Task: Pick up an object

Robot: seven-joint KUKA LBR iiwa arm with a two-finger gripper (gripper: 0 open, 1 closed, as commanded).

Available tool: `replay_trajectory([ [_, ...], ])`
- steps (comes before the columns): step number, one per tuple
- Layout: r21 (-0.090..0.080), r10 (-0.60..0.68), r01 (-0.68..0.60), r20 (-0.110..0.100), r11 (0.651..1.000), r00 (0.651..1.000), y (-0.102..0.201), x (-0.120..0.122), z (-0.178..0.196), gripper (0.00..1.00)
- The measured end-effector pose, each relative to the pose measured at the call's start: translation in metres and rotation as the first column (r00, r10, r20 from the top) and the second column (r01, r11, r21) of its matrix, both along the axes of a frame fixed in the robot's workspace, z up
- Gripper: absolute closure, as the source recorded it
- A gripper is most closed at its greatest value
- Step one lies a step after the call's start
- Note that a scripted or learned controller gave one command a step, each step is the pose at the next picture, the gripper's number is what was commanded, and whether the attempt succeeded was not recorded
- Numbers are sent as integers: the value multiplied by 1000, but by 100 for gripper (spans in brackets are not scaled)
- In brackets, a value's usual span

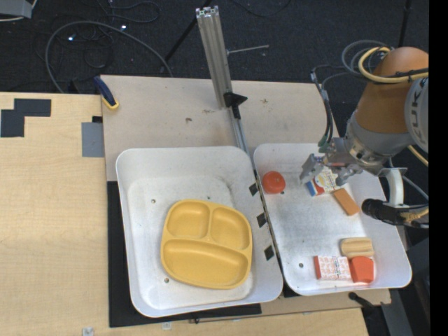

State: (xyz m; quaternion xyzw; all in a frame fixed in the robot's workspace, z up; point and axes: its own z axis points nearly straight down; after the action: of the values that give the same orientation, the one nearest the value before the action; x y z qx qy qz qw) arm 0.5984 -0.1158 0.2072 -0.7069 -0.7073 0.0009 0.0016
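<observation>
- Reaching in from the right, the grey arm point(392, 96) with its orange band hangs over the far end of the right bin point(301, 222).
- Its jaws stand apart, one tip on each side of a small white carton point(323, 183) with red and blue print. The carton lies on the bin floor between and just below the tips, and I cannot tell whether either tip touches it.
- Just beside the carton, toward the near right, an orange-brown bar point(345, 201) lies at a slant on the bin floor.
- A red round thing point(273, 182) sits apart from the carton, close to the right bin's left wall.
- At the near end of the same bin a tan block point(355, 246) lies just behind two others: a white and red box point(331, 267) and an orange-red block point(362, 269), side by side and touching or nearly so.
- The left bin point(133, 166) holds a yellow divided plate point(207, 243), flat and right way up, with two small compartments behind one long one.
- Small black clips point(262, 219) sit along the seam where the two bins meet.
- Beyond the bins, a slim metal post point(213, 54) rises from the tabletop point(280, 110), and a blue and yellow tool point(106, 93) lies at its far left corner.
</observation>
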Motion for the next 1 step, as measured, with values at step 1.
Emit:
replay_trajectory([
  [1,0,-1,1,-5,1000,1000,-3,-7,-63,0],
])
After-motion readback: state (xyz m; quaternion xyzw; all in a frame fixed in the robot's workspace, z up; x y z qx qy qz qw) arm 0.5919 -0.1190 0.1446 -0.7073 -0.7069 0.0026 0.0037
